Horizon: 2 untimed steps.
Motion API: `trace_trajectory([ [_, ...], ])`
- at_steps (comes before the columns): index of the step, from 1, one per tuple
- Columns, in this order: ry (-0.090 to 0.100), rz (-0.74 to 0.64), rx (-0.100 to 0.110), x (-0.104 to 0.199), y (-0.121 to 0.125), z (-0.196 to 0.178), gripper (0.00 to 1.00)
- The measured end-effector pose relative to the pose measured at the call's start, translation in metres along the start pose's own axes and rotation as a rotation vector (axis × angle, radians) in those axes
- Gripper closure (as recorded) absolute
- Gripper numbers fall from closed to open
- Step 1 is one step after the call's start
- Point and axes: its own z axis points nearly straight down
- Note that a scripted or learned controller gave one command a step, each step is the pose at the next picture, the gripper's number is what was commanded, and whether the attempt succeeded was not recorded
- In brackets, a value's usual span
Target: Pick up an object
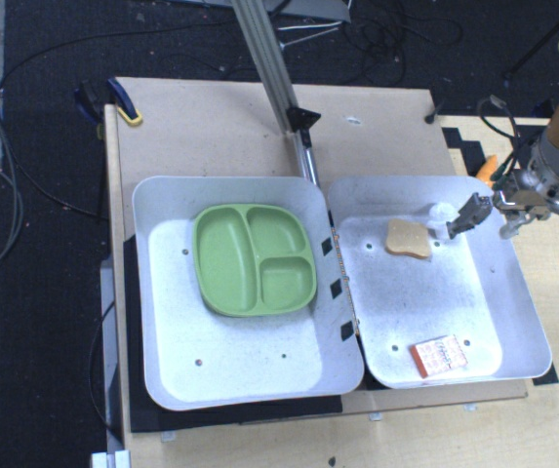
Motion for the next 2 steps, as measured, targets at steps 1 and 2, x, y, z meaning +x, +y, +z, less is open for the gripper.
trace_trajectory([
  [1,-0.002,-0.003,-0.011,0.001,0.003,-0.006,0.0],
  [2,-0.002,0.0,-0.007,-0.007,0.006,0.041,0.0],
])
